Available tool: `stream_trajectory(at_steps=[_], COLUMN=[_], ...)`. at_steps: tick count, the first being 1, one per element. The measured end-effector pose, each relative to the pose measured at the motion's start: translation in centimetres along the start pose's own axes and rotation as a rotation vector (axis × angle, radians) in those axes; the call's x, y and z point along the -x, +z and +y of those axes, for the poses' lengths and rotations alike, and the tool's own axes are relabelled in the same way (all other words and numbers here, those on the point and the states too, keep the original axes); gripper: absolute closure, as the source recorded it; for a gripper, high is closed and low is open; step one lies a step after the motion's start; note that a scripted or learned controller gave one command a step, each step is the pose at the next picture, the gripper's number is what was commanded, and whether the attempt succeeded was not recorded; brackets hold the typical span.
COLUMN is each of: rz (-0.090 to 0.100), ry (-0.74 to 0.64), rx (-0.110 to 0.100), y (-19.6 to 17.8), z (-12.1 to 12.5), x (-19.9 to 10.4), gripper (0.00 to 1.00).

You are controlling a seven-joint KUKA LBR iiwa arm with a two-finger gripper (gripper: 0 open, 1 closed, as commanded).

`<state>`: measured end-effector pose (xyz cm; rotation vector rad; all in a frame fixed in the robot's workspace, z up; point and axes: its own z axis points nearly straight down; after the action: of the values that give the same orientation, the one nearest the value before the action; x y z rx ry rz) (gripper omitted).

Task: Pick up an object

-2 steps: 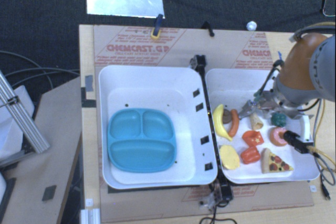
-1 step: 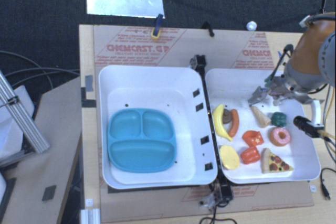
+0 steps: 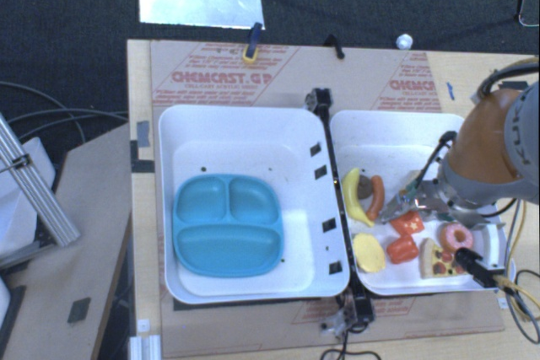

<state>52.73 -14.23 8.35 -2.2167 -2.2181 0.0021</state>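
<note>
Two white bins sit side by side on the tabletop (image 3: 211, 67), which is covered with printed cardboard. The left bin (image 3: 245, 126) holds a blue divided plate (image 3: 226, 223), lying flat toward its left half. The right bin (image 3: 388, 139) carries the toy food, all gathered in its near part: a yellow banana (image 3: 353, 198) next to the divider, a brown-and-red sausage piece (image 3: 371, 194) just beside it, a yellow round piece (image 3: 368, 252) nearer the front edge, two red-orange pieces (image 3: 405, 236) one behind the other, a pizza slice (image 3: 434, 259) and a pink donut (image 3: 456, 237) to the right. The arm (image 3: 498, 143) comes in from the right, its orange band above the wrist, and its end effector (image 3: 403, 206) is low over the bin, right at the farther red-orange piece and close to the sausage. From here I cannot tell how far apart its tips stand, nor whether anything sits between them.
</note>
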Motion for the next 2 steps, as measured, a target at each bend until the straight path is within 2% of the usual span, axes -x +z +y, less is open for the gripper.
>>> stream_trajectory(at_steps=[1, 2], rz=[-0.004, -0.004], ry=[-0.001, -0.001], rx=[0.009, 0.009], y=[-1.15, -1.14], z=[0.41, 0.41], x=[0.18, 0.18], gripper=[1.0, 0.0])
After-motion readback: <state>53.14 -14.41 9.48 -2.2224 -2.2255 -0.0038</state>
